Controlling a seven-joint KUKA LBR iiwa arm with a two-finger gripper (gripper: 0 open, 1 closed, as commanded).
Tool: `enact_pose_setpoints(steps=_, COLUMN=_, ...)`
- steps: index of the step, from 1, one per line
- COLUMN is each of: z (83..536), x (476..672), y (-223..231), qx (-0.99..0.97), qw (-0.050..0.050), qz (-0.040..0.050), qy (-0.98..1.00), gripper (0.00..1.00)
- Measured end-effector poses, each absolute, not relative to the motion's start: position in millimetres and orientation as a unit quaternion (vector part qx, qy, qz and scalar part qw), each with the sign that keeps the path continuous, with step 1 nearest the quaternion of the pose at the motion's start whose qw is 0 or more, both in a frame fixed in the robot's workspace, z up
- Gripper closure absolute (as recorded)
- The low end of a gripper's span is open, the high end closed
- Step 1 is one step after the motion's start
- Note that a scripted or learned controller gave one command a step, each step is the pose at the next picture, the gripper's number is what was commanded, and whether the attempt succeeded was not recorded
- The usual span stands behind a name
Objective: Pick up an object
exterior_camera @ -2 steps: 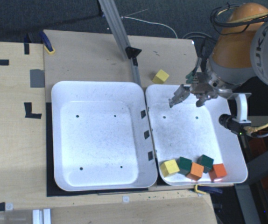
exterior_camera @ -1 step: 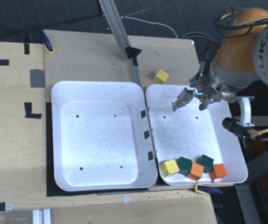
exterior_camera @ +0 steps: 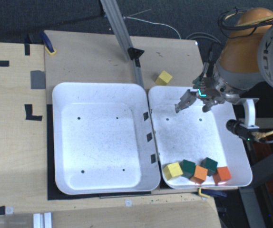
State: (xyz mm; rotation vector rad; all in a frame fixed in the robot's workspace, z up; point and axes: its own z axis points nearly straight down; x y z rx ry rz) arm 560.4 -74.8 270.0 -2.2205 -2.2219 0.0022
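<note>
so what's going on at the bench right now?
The KUKA arm reaches in from the right, its end effector over the upper part of the right bin, fingers spread with nothing between them. The blocks sit clustered at that bin's near edge: a yellow block, two green blocks and two orange blocks. Another yellow cube lies on the bench outside the bins. Nothing picked up yet.

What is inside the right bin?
In the right bin, five blocks cluster at its near edge: yellow, two green, two orange. Anything beneath them is covered.
</note>
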Motion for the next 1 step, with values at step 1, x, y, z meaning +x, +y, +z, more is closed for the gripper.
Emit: enact_pose_setpoints(steps=1, z=199.4, x=590.2, y=-129.6, qx=-0.708, qw=0.001, qz=0.0032, qy=-0.706, gripper=0.0)
